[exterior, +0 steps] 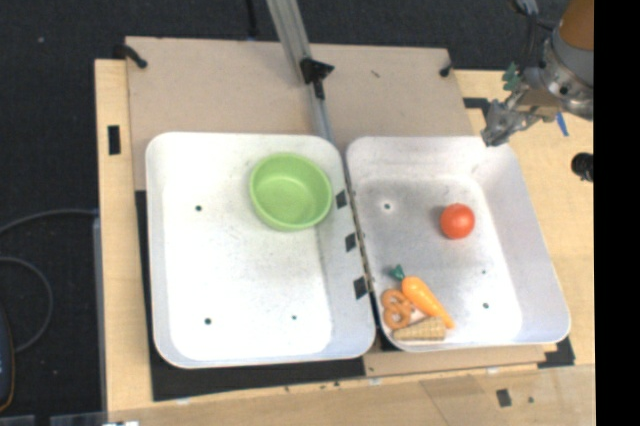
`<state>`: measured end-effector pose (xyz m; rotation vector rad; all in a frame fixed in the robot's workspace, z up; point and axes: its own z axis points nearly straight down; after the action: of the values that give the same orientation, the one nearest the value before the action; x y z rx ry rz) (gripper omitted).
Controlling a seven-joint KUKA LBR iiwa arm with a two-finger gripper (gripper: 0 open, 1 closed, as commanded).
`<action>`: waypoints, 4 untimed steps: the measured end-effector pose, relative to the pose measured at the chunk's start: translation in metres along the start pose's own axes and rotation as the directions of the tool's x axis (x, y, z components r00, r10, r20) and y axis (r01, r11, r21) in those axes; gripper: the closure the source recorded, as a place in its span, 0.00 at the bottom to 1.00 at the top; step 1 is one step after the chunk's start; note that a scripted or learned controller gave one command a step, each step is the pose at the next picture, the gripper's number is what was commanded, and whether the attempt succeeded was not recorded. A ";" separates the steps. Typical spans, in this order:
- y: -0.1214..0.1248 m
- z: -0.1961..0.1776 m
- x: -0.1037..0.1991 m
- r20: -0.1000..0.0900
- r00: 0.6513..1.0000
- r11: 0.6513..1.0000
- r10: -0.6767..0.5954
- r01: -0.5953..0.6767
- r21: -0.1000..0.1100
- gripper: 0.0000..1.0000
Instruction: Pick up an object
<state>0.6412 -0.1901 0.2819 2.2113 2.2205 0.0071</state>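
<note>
The task looks not yet started. The tool (pixel 497 132) hangs at about 1 o'clock of the right bin (pixel 520 214), above its far rim, and I cannot tell how it is set. Nothing is lifted. In this bin a red tomato (pixel 457 221) lies near the centre, and a toy carrot (pixel 424 298) with a pretzel (pixel 397 309) lies at 7 o'clock. The left bin (pixel 180 244) carries a green bowl (pixel 290 191) at 1 o'clock.

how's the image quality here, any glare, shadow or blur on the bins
Camera view: soft and slightly blurred throughout; the right bin shows a grey shaded patch mid-floor, the green bowl and tomato stay readable, and the gripper is smeared and indistinct at the bin's corner.
</note>
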 end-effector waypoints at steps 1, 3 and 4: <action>-0.012 -0.006 0.049 -0.003 1.000 1.000 -0.002 0.002 0.007 1.00; -0.036 0.006 0.146 -0.004 1.000 1.000 -0.003 0.003 0.007 1.00; -0.056 0.006 0.195 -0.003 1.000 1.000 0.001 -0.001 0.008 1.00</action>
<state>0.5849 0.0046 0.2749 2.2180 2.2252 0.0014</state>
